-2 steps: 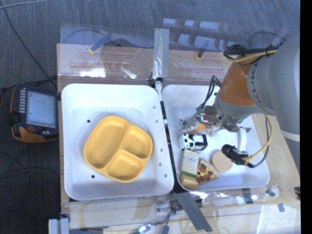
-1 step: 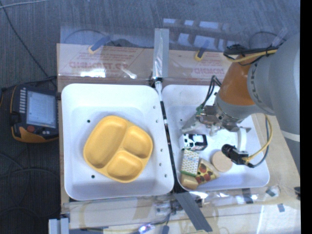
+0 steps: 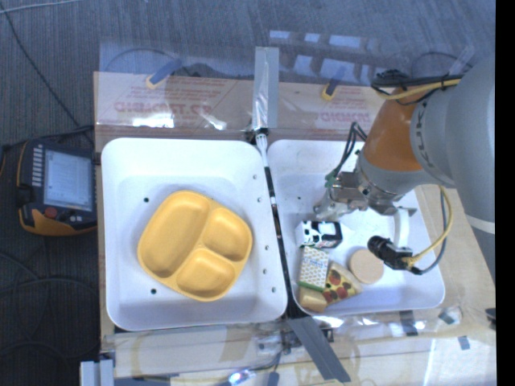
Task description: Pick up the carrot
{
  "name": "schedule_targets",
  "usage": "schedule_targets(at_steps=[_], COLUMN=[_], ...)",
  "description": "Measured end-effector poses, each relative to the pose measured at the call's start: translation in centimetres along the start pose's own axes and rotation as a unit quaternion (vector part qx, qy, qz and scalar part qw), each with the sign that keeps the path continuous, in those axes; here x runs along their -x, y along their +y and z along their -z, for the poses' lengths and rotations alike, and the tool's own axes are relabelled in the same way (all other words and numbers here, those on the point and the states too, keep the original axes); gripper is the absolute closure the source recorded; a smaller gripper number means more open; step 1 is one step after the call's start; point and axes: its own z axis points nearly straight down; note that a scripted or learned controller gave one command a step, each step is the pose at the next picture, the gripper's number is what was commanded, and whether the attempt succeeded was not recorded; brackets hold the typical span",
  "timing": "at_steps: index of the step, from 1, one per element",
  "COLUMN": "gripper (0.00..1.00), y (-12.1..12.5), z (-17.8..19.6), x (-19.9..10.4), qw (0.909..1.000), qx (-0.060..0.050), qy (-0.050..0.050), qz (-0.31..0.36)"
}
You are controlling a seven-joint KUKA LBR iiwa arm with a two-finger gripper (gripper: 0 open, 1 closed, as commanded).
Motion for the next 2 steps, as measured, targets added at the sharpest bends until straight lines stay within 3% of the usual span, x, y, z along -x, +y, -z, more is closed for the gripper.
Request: schedule_targets(at_steps=[1,2], gripper=[0.0,0.0], y=[0.0,5.8], z=[0.0,-2.3], x=[0.0,4.6], qw=[1.0,1.0], qx=[0.0,0.008], qy=[0.0,0.0], qz=[0.0,-0.003])
